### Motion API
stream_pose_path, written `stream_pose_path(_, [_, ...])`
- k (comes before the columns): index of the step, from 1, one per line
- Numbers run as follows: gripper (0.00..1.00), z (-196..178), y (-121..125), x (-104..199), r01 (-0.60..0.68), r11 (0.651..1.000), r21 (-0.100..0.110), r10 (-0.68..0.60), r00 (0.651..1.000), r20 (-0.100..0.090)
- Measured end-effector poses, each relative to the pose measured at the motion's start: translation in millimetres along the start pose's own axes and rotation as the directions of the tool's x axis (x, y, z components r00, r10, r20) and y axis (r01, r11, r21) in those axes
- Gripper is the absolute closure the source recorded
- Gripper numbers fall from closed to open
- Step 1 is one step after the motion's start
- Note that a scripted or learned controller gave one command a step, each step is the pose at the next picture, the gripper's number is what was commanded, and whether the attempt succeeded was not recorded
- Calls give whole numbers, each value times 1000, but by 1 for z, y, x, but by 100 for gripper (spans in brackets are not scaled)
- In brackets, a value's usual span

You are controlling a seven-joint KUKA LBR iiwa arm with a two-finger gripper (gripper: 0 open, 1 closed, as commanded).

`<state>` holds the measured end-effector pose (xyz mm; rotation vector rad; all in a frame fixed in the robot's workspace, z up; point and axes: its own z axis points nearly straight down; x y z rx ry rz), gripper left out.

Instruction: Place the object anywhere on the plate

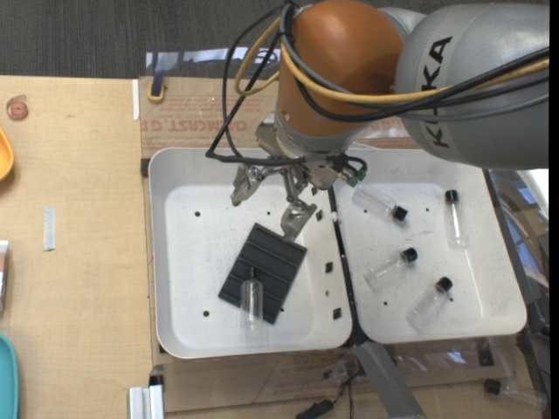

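Note:
A black ribbed plate (265,267) lies at a slant in the middle of the left bin (175,260). A clear vial (251,300) lies on the plate's near end, its tip reaching just past the plate's lower edge. My gripper (272,203) hangs above the bin just beyond the plate's far end, under the orange wrist. It is open: one fingertip (243,190) points left, the other (295,221) sits over the plate's top corner. Nothing is between them. The vial is apart from both fingers.
The right bin (498,321) holds several clear vials with black caps, among them one (384,204) at the back left and one (452,216) at the back right. The bins' shared wall (342,260) runs close right of the plate. A wooden bench top (70,190) lies to the left.

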<state>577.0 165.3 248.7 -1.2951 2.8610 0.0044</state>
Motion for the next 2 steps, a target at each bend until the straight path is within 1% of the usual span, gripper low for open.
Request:
stream_pose_path(1, [0, -21, -46, -69, -359, 934, 1, 359, 934, 1])
stream_pose_path(2, [0, 75, -22, -100, -702, 713, 3, 702, 713, -1])
